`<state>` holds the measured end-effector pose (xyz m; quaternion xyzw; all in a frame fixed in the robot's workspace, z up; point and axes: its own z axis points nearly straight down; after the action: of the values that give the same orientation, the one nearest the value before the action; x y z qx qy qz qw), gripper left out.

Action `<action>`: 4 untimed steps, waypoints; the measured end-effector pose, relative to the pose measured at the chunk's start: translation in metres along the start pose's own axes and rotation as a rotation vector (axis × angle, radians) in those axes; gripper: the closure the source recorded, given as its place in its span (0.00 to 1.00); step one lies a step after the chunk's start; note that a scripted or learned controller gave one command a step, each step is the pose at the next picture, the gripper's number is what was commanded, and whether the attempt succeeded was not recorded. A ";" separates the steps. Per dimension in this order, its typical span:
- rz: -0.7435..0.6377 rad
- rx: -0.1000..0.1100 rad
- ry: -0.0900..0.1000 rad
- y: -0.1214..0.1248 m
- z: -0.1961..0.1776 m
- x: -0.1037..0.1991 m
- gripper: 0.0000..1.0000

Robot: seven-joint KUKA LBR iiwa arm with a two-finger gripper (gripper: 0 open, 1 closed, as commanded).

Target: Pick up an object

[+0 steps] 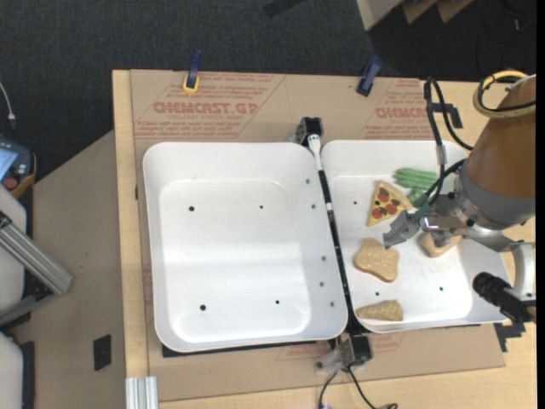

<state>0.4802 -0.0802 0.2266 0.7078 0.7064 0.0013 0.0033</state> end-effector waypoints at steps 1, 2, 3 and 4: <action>-0.014 -0.004 0.006 0.001 -0.085 0.105 0.00; 0.000 0.021 0.003 -0.004 0.049 0.103 0.00; -0.007 -0.004 0.004 0.030 -0.033 0.131 0.00; -0.003 0.004 0.003 0.028 -0.039 0.129 1.00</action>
<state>0.5084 0.0492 0.2650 0.7067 0.7076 0.0009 0.0011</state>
